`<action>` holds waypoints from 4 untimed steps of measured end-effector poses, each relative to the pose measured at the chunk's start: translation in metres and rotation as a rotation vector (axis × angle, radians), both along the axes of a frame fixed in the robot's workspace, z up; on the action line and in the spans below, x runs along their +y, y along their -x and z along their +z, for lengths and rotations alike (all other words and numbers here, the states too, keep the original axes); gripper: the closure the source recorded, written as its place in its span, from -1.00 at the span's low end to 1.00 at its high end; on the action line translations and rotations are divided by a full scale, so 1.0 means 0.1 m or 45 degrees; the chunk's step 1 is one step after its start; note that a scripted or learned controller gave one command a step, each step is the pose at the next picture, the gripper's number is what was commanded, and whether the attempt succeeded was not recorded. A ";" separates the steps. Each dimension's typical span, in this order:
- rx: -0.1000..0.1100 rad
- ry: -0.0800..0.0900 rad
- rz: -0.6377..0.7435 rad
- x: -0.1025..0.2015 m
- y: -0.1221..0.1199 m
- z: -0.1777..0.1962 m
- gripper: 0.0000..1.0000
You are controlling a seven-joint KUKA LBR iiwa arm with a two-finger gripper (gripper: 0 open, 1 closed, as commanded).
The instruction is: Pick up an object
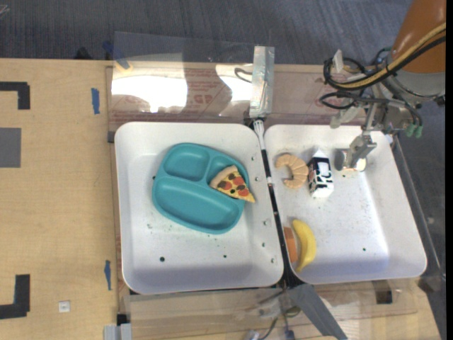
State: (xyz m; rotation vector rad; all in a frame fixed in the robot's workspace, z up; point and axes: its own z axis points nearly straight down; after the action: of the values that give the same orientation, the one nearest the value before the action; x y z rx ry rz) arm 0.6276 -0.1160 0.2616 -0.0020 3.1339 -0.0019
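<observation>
Four small objects lie in the right bin (pixel 396 246), where the gripper (pixel 352 163), jaws spread and empty, hangs at upper right to choose one.

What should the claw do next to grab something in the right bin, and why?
Probably shift left and down toward the black-and-white carton. The claw hangs over the right bin beside it, with nothing between its fingers, and the carton stands nearest.
</observation>
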 end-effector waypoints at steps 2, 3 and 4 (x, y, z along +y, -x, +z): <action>-0.013 0.001 -0.048 0.15 -0.28 -1.25 1.00; -0.001 -0.009 -0.474 1.61 -0.04 -0.74 1.00; 0.008 -0.005 -0.779 1.68 1.12 -0.77 1.00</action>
State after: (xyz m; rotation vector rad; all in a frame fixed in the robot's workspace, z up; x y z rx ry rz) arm 0.5155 0.0521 0.1850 0.9441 2.9958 0.0006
